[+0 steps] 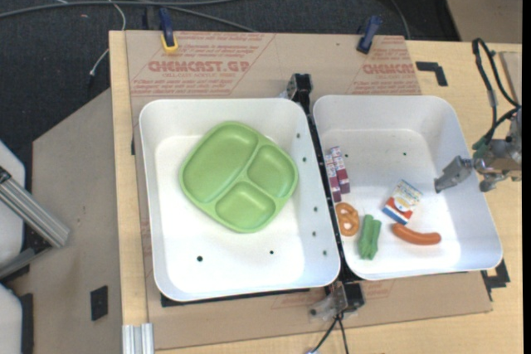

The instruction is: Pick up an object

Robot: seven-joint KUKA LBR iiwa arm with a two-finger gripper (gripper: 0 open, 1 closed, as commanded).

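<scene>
One green plate (239, 176) is seen in the left bin (158, 203); five small items in the right bin (390, 116); the tool (455, 175) is seen released.

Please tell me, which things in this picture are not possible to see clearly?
- The tool: small, partly past the right bin's rim; its fingers' state is unclear.
- The small packet: its print is too small to read.
- The striped wrapper: lies against the dividing wall; its label is unreadable.
</scene>
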